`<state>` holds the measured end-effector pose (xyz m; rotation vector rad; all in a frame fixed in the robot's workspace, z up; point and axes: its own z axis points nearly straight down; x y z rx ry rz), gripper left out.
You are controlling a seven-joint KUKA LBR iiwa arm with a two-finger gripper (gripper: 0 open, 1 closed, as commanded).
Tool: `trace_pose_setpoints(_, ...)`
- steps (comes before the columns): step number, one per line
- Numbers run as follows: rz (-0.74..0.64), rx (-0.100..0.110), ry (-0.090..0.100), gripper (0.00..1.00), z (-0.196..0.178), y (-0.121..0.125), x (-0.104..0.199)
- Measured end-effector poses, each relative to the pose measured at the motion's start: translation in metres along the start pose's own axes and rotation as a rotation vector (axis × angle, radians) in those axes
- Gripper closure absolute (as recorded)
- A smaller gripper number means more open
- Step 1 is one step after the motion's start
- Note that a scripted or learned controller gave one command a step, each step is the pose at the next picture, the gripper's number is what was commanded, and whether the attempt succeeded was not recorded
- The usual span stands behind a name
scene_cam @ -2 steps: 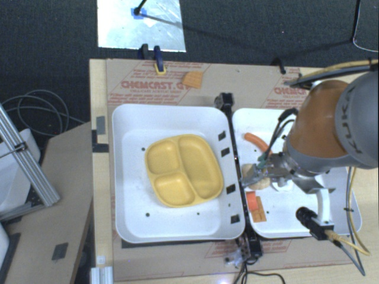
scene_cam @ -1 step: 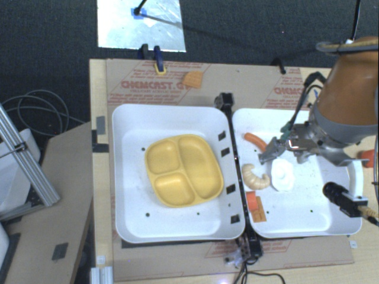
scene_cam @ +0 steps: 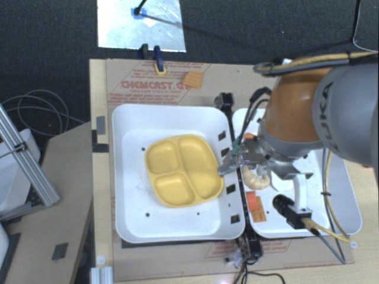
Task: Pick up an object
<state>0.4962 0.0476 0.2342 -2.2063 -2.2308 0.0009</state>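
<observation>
Arm (scene_cam: 331,111) occupies the frame's right; end effector (scene_cam: 232,163) hangs beside the yellow plate (scene_cam: 180,170), clenched or released I cannot tell; best straddle its rim squarely before closing.

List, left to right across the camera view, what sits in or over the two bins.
Left bin wall → yellow divided plate → gripper near where the bins meet → small orange piece → right bin far rim.

arm (scene_cam: 352,108): grey, rounded | band (scene_cam: 290,108): orange | lettering (scene_cam: 327,108): dark KUKA | cables (scene_cam: 253,99): thin, black
</observation>
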Motion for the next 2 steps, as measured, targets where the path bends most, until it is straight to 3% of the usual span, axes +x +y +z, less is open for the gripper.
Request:
trace_pose_setpoints(1, 0.016, 0.0, -0.005, 0.0, 0.053, -0.011, -0.063)
trace_pose_setpoints(2, -0.003, -0.023, 0.005, 0.0, -0.109, -0.007, 0.028)
